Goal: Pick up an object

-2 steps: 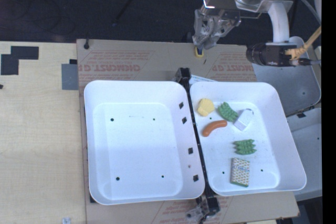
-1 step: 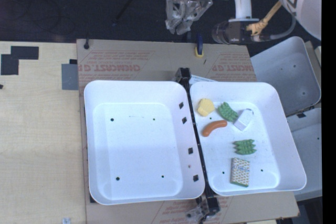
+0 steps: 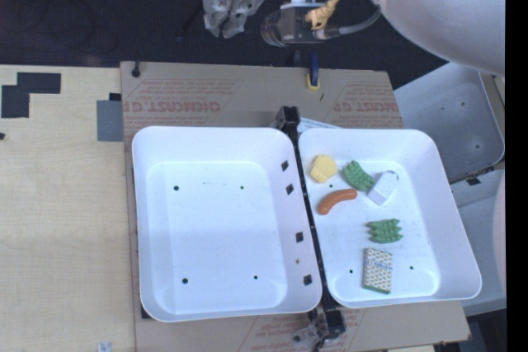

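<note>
Nothing is picked yet: your gripper (image 3: 235, 8) hangs above the bench's far edge, whether open or closed I cannot tell, the orange plastic sausage (image 3: 337, 200) untouched.

So the tool (image 3: 233, 6) hangs up at the far edge, above the bench, well apart from both bins. Right bin (image 3: 450, 260) has all the stuff: a yellow block (image 3: 323, 169), orange sausage (image 3: 337, 200), two green pieces (image 3: 357, 176) (image 3: 384, 231), a white block (image 3: 381, 189) and a speckled card (image 3: 378, 269) nearest.
</note>
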Action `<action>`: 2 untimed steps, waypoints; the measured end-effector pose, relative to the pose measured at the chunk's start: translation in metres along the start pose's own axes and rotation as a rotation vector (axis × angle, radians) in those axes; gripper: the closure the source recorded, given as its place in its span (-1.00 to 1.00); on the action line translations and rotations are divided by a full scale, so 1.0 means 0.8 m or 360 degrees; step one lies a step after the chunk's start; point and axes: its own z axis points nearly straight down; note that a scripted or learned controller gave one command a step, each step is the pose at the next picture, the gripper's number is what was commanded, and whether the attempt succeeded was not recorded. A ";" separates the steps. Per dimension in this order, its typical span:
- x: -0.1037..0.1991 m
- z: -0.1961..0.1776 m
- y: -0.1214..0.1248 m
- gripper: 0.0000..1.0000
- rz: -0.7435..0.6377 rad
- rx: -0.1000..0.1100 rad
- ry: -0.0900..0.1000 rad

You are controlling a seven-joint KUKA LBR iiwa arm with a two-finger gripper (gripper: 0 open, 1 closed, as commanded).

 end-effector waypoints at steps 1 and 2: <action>-0.002 -0.012 -0.002 1.00 -0.0002 0.0009 -0.0006; 0.000 -0.023 -0.003 1.00 -0.0011 0.0016 -0.0008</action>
